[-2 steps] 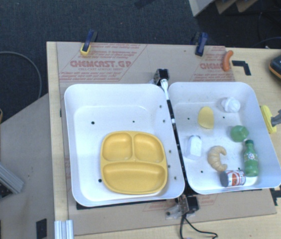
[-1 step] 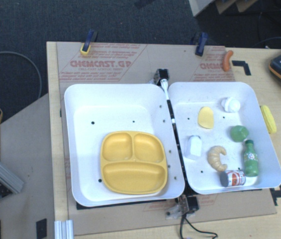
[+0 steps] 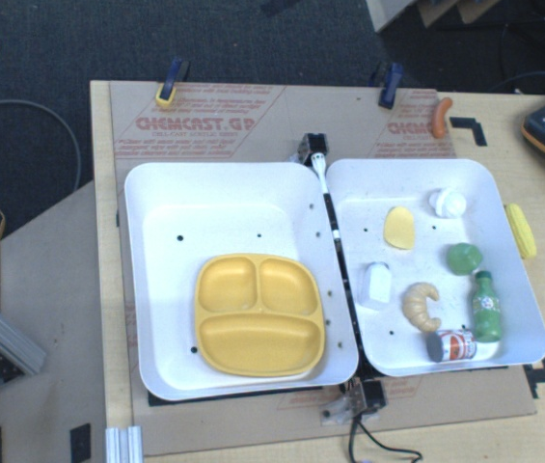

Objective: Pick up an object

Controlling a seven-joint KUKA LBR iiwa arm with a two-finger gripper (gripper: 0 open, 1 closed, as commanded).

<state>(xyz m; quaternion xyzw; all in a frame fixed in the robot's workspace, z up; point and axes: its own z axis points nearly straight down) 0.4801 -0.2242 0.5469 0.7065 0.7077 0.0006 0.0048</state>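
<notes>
**Object to pick: none singled out yet, choices sit in the right bin**

Object candidates are all in the right bin (image 3: 504,196). They are a croissant (image 3: 422,305), a green bottle (image 3: 486,307), a red can (image 3: 453,345), a green ball (image 3: 463,258), a yellow slice (image 3: 399,228), a white block (image 3: 377,284) and a small white piece (image 3: 449,203). The left bin (image 3: 156,220) has just a yellow divided plate (image 3: 258,314), which is wide and flat, so prob. a poor grasp.

Gripper state: can't tell from this pic, and same for its exact position. The arm comes in from the view's right, so w.r.t. the gripper the right bin is the nearer one. The bottle and ball lie closest to that entry side, and the slice and block sit further across, by the divider.

Key relation: the bottle's long axis runs near-to-far in the bin, cap toward the far wall, so the jaws should close across it, left-right. The can lies crosswise just beside the bottle's base and near the croissant. That corner is crowded, w/ a risk of nudging neighbours. The ball stands more apart and is prob. the cleaner approach.
</notes>
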